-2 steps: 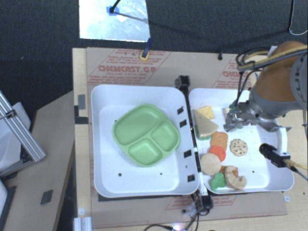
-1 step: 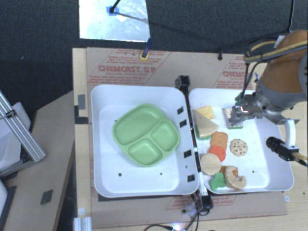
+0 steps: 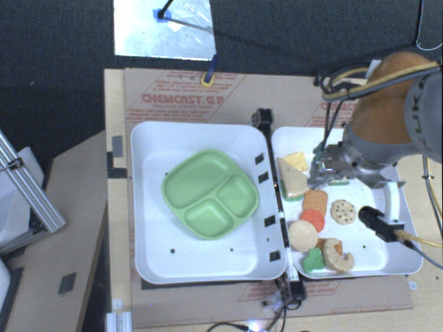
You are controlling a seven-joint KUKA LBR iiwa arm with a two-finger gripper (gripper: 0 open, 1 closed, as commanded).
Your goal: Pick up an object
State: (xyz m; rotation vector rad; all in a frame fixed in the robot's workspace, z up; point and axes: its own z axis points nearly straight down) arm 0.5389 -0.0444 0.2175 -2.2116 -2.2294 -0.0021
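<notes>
Several toy food pieces lie in the right-hand shallow white bin (image 3: 398,251), and all are placed here against the pale yellow cheese wedge (image 3: 293,180) near that bin's left wall; a flatter yellow slice (image 3: 296,161) sits just behind the wedge, touching it; an orange-brown oblong piece (image 3: 315,200) lies just in front of the wedge, with a red round slice (image 3: 313,218) just beyond it; a round chocolate-chip cookie (image 3: 342,211) rests to the front right of the wedge; farther forward are a cream round bun (image 3: 302,235), a tan ring-shaped doughnut piece (image 3: 338,254) and a small green piece (image 3: 315,261); the gripper (image 3: 324,171) hangs just right of the wedge, and whether it is parted or closed cannot be made out; nothing shows between its fingers; well left of the wedge, a light green three-compartment plastic plate (image 3: 210,192) lies in the left white bin (image 3: 149,254); both bins stand on the bench (image 3: 180,95).
</notes>
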